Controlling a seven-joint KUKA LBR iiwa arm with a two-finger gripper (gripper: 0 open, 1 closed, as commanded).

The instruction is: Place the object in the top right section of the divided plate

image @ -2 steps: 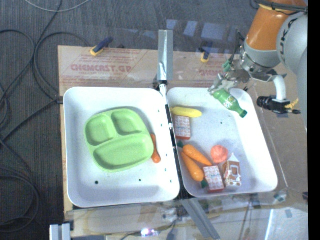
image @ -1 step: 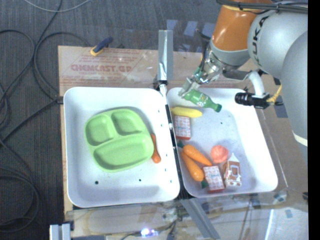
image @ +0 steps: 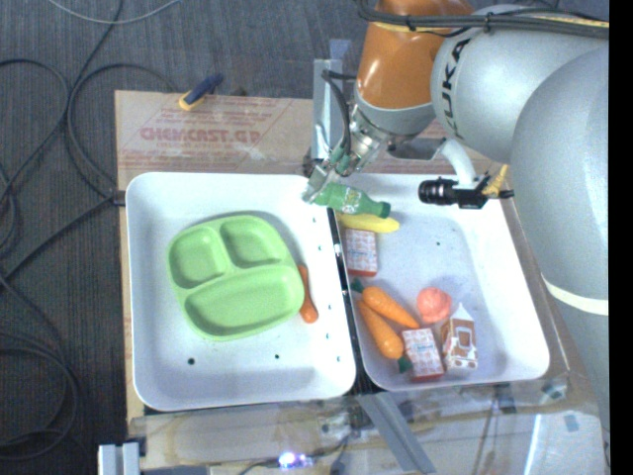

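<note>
My hand (image: pixel 323 178) poised at far edge of counter, over seam between two white bins, tips at neck of green bottle (image: pixel 354 201); cannot tell whether clamped. Bottle lies in right bin's (image: pixel 514 295) far-left corner, beside banana (image: pixel 371 224). Green divided plate (image: pixel 235 275) waits in left bin (image: pixel 148 364). Advice: confirm firm grip, lift clear of divider wall, lower into plate's far-right section (image: pixel 253 241).

You get bright, even overhead light. Glare washes the white bins (image: pixel 247 389). Focus is slightly soft throughout.
</note>
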